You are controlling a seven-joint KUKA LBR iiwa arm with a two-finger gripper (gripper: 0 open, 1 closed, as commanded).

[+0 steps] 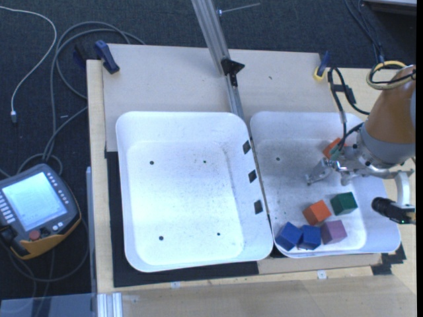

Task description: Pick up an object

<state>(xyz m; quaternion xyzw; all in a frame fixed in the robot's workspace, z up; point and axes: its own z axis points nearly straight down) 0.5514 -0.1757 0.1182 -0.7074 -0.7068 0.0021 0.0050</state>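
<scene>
Dark carpet surrounds a pale wooden bench (172,71) on which two shallow white bins are set side by side. Nearest the camera, along the front wall of the right bin (291,144), a cluster of blocks is seen: two blue blocks (297,236) touching each other at about seven o'clock in that bin, a purple block (334,230) just beside them toward five o'clock, an orange block (317,212) close behind these, and a green block (344,203) near it on the right. The left bin (178,190) is marked by fine dark speckles and a few dark dots.

Farther back, toward the right bin's centre, the gripper (316,175) is held low over the bin floor, apart from the blocks. Its fingers appear to be close together with nothing between them, though the view is too coarse to be sure. An orange-red piece is seen just behind it at the wrist. The arm (390,121) enters from three o'clock.

At nine o'clock, on the carpet, a handheld control pendant (36,207) with a lit screen is laid. At twelve o'clock a metal rail (211,28) slants across the bench.
</scene>
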